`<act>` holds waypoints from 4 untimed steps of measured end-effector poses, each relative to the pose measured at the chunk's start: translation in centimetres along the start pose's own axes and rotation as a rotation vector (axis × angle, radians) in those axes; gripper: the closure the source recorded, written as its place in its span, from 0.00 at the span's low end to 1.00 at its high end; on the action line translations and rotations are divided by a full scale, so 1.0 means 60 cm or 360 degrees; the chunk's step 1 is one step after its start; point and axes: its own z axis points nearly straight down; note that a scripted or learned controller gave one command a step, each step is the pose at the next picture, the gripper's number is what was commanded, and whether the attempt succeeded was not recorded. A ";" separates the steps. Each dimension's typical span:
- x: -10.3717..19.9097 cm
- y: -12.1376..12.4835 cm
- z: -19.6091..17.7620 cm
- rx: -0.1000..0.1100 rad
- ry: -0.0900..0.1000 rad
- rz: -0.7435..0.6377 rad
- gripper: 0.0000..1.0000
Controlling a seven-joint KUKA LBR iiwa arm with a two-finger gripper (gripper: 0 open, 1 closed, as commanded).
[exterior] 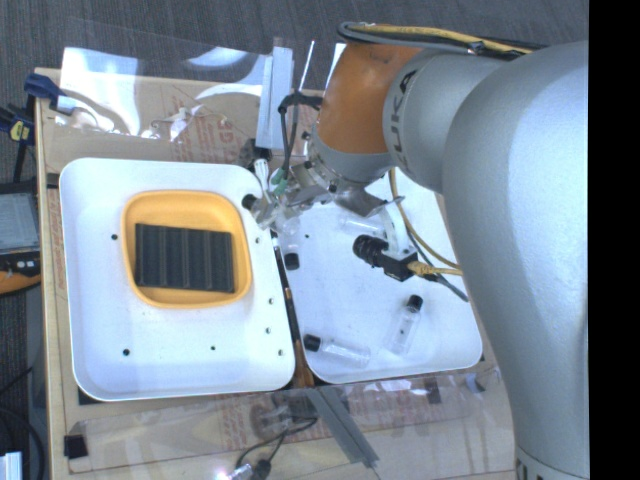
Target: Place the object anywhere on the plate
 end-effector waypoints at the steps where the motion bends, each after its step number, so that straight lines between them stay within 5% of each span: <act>1: 0.000 0.000 0.000 0.0000 0.0000 0.0000 0.00; 2: -0.078 0.062 -0.073 -0.0003 0.0000 -0.0053 0.00; 3: -0.048 -0.075 0.001 0.0007 0.0002 0.0053 0.00; 4: 0.049 -0.005 -0.007 0.0001 0.0001 0.0500 0.00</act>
